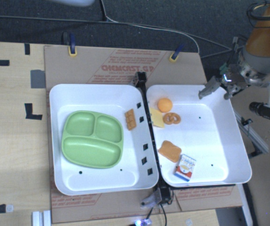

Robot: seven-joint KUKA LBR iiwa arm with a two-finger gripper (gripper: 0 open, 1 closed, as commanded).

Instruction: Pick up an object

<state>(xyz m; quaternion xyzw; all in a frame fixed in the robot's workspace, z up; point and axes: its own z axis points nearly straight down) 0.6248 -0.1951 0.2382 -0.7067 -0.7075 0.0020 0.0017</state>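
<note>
Objects for grabbing all sit in the right bin (219,126), so take your pick: an orange ball (164,104) near the back-left corner, touching a yellow cheese-like slice (157,120), with a little pretzel (172,118) just beside the ball. Further toward the front there's a toast-looking piece (169,151) and right next to it a small carton (184,167) with a red and blue base. My guess is these are toy foods, so light and stiff, nothing fragile. The ball looks smooth and would probably roll or squirt out unless pinched dead across its middle. The flat slice seems the worst bet, hardly any edge to get hold of. The carton looks easiest to me: flat parallel sides, so close across its narrow width. The left bin (59,98) holds a green divided plate (92,139) and a small orange cracker-ish piece (130,119) near the divider. The gripper (214,87) hangs over the right bin's back-right corner, well apart from all of it, carrying nothing, and I can't tell if it's spread or closed from this angle.
</note>
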